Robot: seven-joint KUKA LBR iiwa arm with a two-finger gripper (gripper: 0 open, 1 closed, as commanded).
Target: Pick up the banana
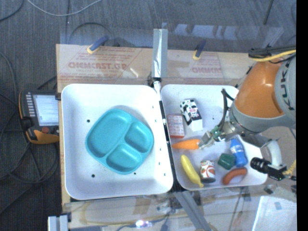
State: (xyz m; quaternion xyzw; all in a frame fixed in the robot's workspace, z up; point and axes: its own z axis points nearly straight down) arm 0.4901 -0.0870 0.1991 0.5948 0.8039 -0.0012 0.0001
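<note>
Banana (pixel 191 171) lower end partly behind a can (pixel 208 170)

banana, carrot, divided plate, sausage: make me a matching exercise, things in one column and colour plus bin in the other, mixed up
Things:
1. banana
2. carrot
3. divided plate
4. sausage

Descriptions:
A. turquoise, in the left bin
B. yellow, near the front edge of the right bin
C. red-brown, front right corner of the right bin
D. orange, just behind the banana in the right bin

Pairs: 1-B, 2-D, 3-A, 4-C
</note>
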